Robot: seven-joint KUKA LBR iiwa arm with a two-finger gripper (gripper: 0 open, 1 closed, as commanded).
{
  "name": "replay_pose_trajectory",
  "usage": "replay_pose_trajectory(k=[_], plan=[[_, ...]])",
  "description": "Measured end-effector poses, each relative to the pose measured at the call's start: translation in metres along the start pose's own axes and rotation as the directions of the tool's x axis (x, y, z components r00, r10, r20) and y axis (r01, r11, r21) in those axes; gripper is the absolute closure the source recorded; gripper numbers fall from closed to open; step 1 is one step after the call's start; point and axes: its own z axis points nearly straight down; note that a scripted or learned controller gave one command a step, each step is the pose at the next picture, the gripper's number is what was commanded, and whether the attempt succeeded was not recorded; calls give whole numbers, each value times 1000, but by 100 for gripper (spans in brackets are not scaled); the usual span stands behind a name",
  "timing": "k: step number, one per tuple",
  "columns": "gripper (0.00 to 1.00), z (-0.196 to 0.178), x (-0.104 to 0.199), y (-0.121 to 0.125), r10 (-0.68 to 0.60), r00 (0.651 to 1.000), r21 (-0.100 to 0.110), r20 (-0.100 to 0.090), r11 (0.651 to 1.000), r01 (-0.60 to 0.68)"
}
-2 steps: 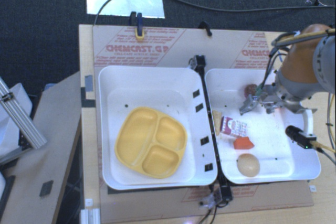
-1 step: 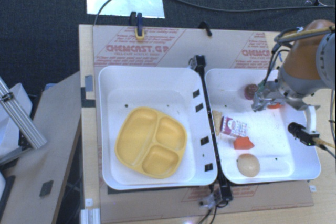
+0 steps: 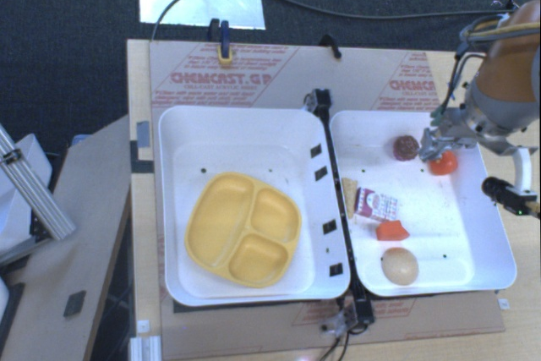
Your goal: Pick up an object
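Two shallow white bins sit side by side on the bench: the left bin (image 3: pixel 177 139) fills the centre of the frame, the right bin (image 3: pixel 482 232) lies toward the right edge, and their inner walls touch along a line marked by black tabs. You see the arm (image 3: pixel 511 63), grey with an orange band, entering from the upper right of the frame. Next in size, the yellow divided tray (image 3: pixel 243 226) lies flat on the floor of the left bin, its three compartments facing up. In the right bin, note five small items. The tan egg-shaped object (image 3: pixel 400 265) rests near the lower wall, toward the bottom of the frame. Above it lies the red-and-white packet (image 3: pixel 376 204), and the orange wedge (image 3: pixel 392 230) sits between the packet and the egg-shaped object, just beside the packet's lower edge. The dark reddish ball (image 3: pixel 406 148) rests in the upper part of the bin. Just to its right, the gripper (image 3: pixel 436 150) is down over the red-orange round object (image 3: pixel 444 163), which lies against its tip. You cannot tell whether the claw is released or clenched, nor whether it grasps the object.
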Motion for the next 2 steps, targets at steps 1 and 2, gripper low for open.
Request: replay_pose_trajectory(k=[1,2], plan=[[100,-50,2,12,-1,1000,1,0,1000,1],[100,-90,1,14,-1,1000,3,-1,1000,1]])
